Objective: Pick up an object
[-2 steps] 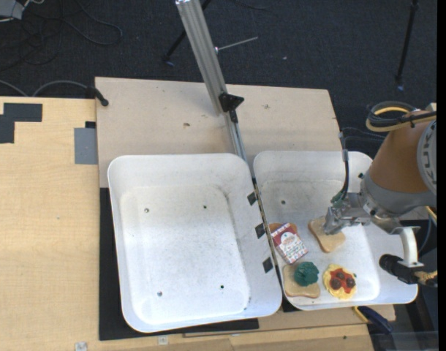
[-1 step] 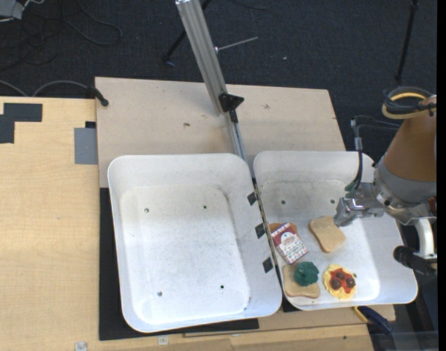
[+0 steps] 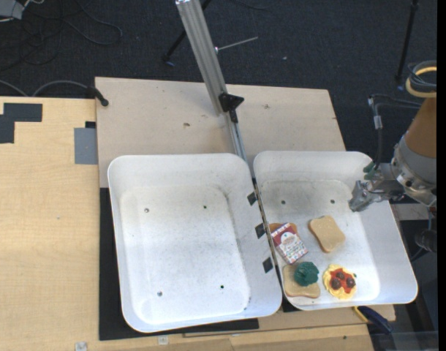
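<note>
Several small items lie in the right bin (image 3: 311, 170), toward its front. A tan bread slice (image 3: 327, 233) rests right of centre. Left of it lies a red and white packet (image 3: 289, 242). Near the front edge a green lump (image 3: 306, 273) sits on a piece of toast (image 3: 299, 289), beside a yellow tart with red berries (image 3: 341, 281). My gripper (image 3: 360, 195) hangs over the bin's right rim, above and right of the bread slice, with nothing seen in it.
The left bin (image 3: 135, 189) stands alongside, split from the right one by a divider with black clips (image 3: 258, 229). A slanted aluminium bar (image 3: 208, 64) rises behind the bins. A wooden board (image 3: 164, 115) lies under them.
</note>
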Controlling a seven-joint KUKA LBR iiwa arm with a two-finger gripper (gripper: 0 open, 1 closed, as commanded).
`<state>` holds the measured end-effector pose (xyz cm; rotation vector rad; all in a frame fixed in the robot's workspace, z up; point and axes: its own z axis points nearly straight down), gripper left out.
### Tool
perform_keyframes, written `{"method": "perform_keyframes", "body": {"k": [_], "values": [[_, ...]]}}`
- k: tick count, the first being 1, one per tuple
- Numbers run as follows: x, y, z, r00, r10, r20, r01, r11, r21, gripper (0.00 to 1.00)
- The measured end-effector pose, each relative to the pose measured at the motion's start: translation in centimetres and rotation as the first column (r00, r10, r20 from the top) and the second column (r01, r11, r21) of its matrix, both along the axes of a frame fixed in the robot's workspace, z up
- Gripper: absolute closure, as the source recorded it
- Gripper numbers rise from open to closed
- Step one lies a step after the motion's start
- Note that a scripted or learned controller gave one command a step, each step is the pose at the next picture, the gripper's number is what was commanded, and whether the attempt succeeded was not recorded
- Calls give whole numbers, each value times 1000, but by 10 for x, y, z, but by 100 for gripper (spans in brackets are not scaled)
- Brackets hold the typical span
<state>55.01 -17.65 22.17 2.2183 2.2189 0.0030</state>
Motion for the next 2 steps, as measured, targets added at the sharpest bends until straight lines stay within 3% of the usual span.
{"method": "perform_keyframes", "body": {"k": [1,2], "values": [[1,-1,53,1000,1,0,-1,1000,0,100],[-3,55,54,1000,4,-7,-4,1000,4,100]]}}
